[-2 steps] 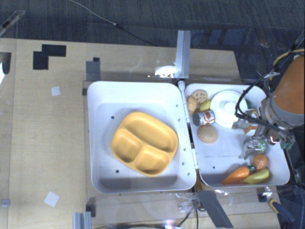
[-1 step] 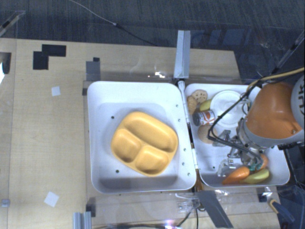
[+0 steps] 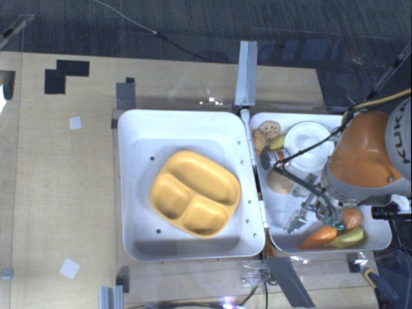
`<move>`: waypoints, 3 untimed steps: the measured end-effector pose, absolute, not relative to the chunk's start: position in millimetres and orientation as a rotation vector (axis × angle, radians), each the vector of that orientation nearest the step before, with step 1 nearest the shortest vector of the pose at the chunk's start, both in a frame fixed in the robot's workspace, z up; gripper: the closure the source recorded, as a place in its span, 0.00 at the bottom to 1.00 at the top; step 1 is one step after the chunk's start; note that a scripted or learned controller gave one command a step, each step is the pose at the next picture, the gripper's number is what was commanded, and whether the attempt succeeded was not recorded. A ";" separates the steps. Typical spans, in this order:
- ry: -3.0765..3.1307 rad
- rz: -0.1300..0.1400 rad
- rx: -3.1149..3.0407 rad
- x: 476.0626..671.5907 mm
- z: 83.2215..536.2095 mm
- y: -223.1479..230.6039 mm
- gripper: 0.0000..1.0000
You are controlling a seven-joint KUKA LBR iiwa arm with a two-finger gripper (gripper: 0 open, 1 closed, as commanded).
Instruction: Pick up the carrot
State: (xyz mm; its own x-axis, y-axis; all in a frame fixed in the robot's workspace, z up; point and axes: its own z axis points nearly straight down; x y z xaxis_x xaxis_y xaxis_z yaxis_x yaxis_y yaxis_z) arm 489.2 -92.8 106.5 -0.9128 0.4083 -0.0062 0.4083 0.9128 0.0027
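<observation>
— One gripper [image 3: 301,219], low in the right bin [image 3: 278,237], tips down on the bin floor. Finger spread? Cannot tell (too small, too cluttered).

— Carrot?

— Just right of the tips, lying flat near the bin's front wall: carrot [image 3: 320,236], orange, beside a yellow-green fruit [image 3: 348,238].

— Farther out?

— Behind the arm, a white bowl [image 3: 309,141], a cookie [image 3: 267,132] at the back corner. In the left bin [image 3: 132,172], a yellow sectioned tray [image 3: 194,192], centred.
</observation>
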 end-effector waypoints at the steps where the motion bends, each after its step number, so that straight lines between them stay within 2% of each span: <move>1: 3.066 0.002 0.655 489.2 106.5 -92.8 0.00; 2: 2.966 0.003 1.010 489.3 105.4 -86.3 0.00; 3: 2.963 0.005 0.996 492.1 116.7 -85.5 1.00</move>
